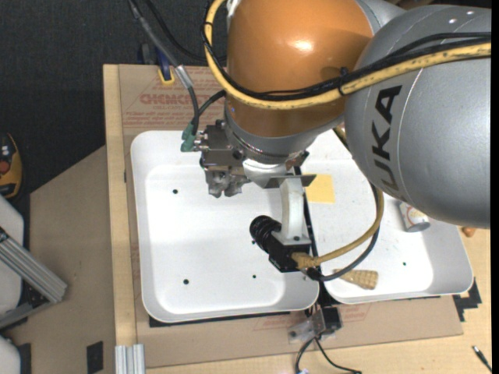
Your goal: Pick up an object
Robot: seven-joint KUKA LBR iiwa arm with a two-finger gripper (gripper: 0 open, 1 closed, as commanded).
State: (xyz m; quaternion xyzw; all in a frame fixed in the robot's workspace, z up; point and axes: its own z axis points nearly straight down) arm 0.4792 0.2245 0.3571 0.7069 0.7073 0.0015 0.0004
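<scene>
Grey arm (425,107) with orange band seen closest, gripper (224,181) held over left bin (195,244), its state not discernible, tan cone (362,279) laid in right bin (425,263), bins set on cardboard (119,178), dark floor (54,53) around.

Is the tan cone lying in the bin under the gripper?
No: the tan cone lies in the right bin, while the gripper is over the left bin.
</scene>
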